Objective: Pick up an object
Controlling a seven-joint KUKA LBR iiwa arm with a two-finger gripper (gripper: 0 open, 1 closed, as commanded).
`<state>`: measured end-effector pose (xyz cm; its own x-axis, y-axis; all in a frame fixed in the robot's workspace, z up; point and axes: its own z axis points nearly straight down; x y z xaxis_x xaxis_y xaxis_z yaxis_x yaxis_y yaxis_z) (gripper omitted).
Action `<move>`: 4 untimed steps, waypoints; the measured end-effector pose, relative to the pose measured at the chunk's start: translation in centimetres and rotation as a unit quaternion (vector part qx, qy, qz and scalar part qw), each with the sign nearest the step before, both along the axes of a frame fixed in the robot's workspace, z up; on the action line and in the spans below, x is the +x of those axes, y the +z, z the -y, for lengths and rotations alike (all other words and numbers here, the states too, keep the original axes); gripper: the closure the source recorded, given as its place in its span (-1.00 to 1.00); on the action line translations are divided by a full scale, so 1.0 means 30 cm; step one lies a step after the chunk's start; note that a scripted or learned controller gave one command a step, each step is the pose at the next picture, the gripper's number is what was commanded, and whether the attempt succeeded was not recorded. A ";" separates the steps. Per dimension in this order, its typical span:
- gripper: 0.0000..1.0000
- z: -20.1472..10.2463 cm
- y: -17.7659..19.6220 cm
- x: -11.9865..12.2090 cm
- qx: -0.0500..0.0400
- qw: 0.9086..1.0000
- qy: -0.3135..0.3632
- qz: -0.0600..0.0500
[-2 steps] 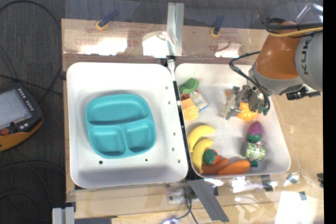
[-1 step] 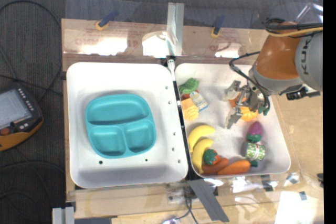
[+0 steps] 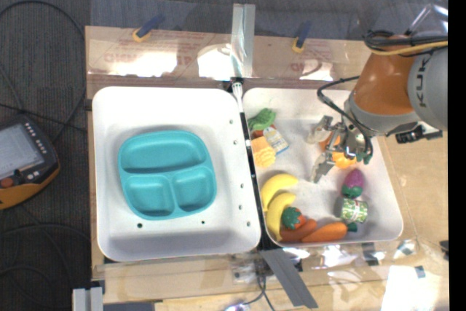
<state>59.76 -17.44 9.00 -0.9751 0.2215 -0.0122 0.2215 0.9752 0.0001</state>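
**Robot hand works among toy food in right bin**

A grey arm (image 3: 437, 91) with an orange band (image 3: 389, 84) above the wrist reaches in from the right over the right bin (image 3: 306, 102) on the desk (image 3: 167, 54). Part of the maker's lettering, "KU", can be read on the grey casing at the frame's right side. The hand (image 3: 331, 149) hangs low over the middle of that bin, its metal fingers (image 3: 320, 131) set apart, with a small orange piece (image 3: 341, 159) showing between and just beneath them; whether the fingers actually pinch it cannot be told from this angle.

Around the hand lie the other toys. A purple-and-green piece (image 3: 353, 182) sits just beside it toward the bin's right wall, with a green-and-white patterned can (image 3: 354, 212) below that; its printing is too small to read. Two bananas (image 3: 279, 194) lie at the lower left of the bin, touching a carrot (image 3: 320, 231) and a red-and-green piece (image 3: 293, 219) along the near wall. A green leafy toy (image 3: 262, 118) and a small carton (image 3: 274, 140) rest near the divider, a yellow block (image 3: 262, 154) below them.

The left bin (image 3: 109, 156) holds a teal three-part tray (image 3: 167, 172). A handheld control pad (image 3: 25, 156) lies on the carpet at far left, its screen unreadable.
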 end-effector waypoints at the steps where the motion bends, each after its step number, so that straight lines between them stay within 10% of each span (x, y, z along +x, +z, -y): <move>1: 1.00 -0.001 0.033 0.007 -0.001 1.000 0.000 0.002; 2: -1.00 -0.001 0.033 0.006 -0.001 1.000 0.000 0.002; 3: -1.00 0.008 -0.002 0.035 0.000 1.000 0.005 -0.002; 4: 1.00 0.008 0.031 0.043 -0.002 1.000 0.005 0.002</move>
